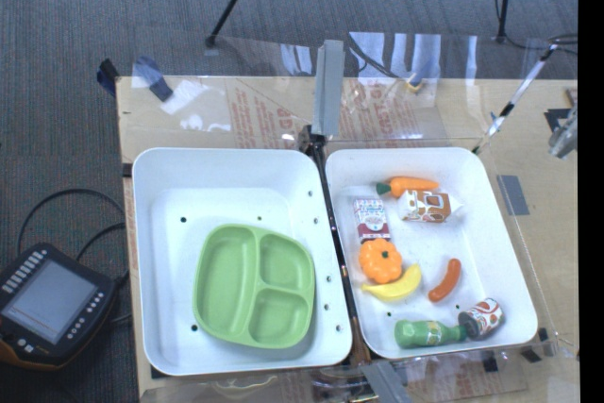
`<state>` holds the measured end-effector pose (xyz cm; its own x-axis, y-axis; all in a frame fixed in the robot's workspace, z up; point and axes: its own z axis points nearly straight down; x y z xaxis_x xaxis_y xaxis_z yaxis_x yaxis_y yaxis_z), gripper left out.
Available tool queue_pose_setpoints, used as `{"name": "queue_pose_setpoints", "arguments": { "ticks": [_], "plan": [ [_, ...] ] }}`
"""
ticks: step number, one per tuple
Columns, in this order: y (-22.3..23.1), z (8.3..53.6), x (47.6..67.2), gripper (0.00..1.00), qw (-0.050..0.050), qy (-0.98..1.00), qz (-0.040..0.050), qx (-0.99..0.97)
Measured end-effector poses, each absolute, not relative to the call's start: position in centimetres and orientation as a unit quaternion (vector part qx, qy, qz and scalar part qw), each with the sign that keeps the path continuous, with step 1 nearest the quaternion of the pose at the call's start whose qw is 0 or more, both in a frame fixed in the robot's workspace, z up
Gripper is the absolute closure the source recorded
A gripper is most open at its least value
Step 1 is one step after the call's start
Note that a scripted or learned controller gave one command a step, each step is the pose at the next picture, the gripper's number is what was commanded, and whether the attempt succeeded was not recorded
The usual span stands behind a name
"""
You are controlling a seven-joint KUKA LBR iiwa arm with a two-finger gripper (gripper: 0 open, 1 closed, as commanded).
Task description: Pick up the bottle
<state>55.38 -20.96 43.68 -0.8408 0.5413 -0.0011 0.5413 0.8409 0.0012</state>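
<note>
While the green bottle (pixel 429 333) lies on its side by the right bin's (pixel 510 231) front wall beside a can (pixel 481 317), the tool's state cannot be told.

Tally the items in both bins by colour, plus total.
Green: 2, the three-compartment plastic tray and the plastic bottle.
Orange: 3, the toy carrot, round pumpkin and sausage.
Yellow: 1, the toy banana.
Printed white/red: 3, two cartons and a can.
Total: 9
</note>
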Motion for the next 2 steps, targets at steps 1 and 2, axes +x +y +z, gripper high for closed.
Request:
{"name": "queue_pose_setpoints", "arguments": {
  "ticks": [1,2],
  "plan": [
    [-20.9,43.7,62.6,1.00,0.001,0.983,0.0007,0.181],
    [-21.0,43.7,61.3,1.00,0.001,0.997,0.0008,0.082]
  ]
}}
